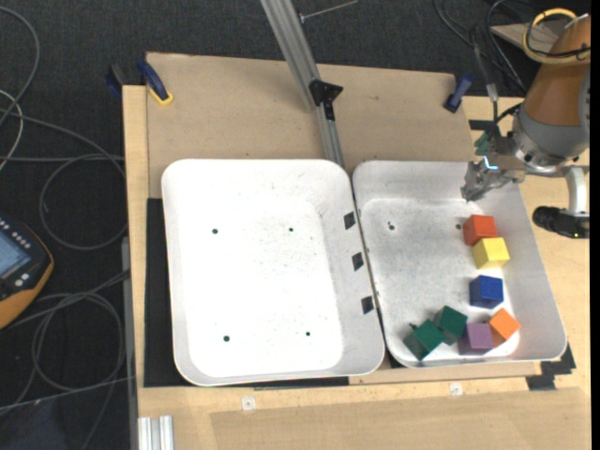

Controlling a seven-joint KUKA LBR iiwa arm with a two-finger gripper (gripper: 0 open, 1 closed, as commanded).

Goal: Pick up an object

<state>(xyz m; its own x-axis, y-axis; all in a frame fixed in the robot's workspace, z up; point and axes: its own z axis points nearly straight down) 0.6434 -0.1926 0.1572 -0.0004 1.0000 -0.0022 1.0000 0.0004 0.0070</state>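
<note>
I see two white bins: the left bin (253, 270) is speckled with fine dark flecks and four black dots, the right bin (412, 242) is greyer with specks. At the right of the frame sit an orange-red cube (480, 229), a yellow cube (491, 251) and a blue cube (486, 291). Lower right I see two dark green blocks (438, 331), a purple cube (479, 336) and an orange cube (504, 323). The bench (234, 111) is tan, with blue clamps (155, 81) at upper left and upper right.

Dark carpeted floor (66, 36) strewn with looping black cables (56, 172), pale wooden bench (234, 111) with blue clamps (155, 81) at its far corners, slanted aluminium pole (295, 54) rising from the bench, yellow-edged handheld device (19, 265) at left, even light
</note>
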